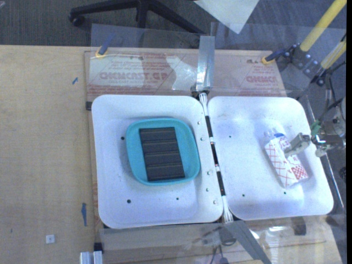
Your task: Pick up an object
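Two white bins on the desk: left bin (110, 202) has a teal dish (135, 166) with a dark ridged block (161, 153). Right bin (247, 202) holds a red-and-white pouch (286, 164); pincer (306, 142) touches its upper edge, can't tell its grip.

Printed matter legible on the bench. Behind the two bins, at twelve o'clock, a clear sheet (184, 73) lies over the brown board (137, 73) and carries pale red lettering in two places: a long word above the left bin (104, 164), at roughly eleven o'clock, and a shorter word above the right bin (316, 199), at one o'clock. Both are too washed out to be spelled with certainty. The red-and-white patterned packet (286, 161) in the right bin, at three o'clock, bears print too small to read.
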You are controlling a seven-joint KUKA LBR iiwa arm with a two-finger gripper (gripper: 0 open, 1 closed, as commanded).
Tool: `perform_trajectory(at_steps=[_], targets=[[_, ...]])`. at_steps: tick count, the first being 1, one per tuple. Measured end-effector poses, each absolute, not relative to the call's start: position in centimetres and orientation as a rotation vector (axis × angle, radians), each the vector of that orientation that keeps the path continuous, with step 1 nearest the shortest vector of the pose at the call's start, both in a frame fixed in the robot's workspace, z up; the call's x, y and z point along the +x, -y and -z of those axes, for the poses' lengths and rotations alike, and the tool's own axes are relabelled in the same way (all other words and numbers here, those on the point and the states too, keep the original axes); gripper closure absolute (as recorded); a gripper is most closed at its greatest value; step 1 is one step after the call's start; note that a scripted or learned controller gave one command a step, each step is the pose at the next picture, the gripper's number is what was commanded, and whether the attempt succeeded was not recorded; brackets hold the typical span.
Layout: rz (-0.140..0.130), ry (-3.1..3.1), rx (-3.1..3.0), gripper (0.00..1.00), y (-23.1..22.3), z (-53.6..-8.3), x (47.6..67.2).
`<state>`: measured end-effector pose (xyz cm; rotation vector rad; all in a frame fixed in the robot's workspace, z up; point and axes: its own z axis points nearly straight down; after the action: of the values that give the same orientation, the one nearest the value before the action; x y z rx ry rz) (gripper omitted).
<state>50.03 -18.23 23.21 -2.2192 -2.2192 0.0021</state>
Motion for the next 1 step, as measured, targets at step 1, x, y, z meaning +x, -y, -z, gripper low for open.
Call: perform_trajectory(at_steps=[1], targets=[[0.001,2.295,-2.149,0.0,19.48,-9.47,50.07]])
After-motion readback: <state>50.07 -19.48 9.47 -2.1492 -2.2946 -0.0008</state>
